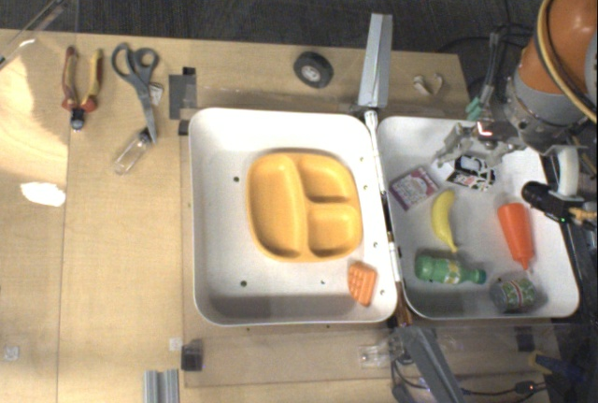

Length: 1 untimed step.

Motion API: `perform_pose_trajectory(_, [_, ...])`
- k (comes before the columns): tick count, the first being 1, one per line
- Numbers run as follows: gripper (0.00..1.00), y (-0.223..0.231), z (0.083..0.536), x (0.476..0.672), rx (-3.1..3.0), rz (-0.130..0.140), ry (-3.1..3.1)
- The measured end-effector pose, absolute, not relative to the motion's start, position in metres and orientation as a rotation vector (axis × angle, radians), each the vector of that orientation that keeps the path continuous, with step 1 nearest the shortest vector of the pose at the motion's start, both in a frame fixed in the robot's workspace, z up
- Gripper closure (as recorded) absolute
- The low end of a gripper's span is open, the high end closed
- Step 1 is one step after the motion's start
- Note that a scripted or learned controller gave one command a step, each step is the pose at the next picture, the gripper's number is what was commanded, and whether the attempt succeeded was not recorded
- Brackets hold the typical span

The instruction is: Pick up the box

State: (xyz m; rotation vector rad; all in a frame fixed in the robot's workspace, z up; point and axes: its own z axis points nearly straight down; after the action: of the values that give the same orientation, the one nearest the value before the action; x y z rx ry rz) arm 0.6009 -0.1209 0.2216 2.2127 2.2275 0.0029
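Tool [475, 141] low over right bin [561, 303]

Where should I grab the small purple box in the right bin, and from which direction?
Come straight down on the purple box. It lies flat and turned at an angle, so probably close across its narrower width, fingers aligned to that angle. The banana sits close at its lower right; the upper-left side looks freer. The gripper is near its upper right.

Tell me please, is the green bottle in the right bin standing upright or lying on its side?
On its side. The green bottle lies flat on the floor of the right bin, lengthwise across it, below the banana.
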Motion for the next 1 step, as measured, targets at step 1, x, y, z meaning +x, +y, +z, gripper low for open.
perform_pose_trajectory(1, [0.00,-0.0912,0.1018,0.5949,2.347,0.021,2.069])
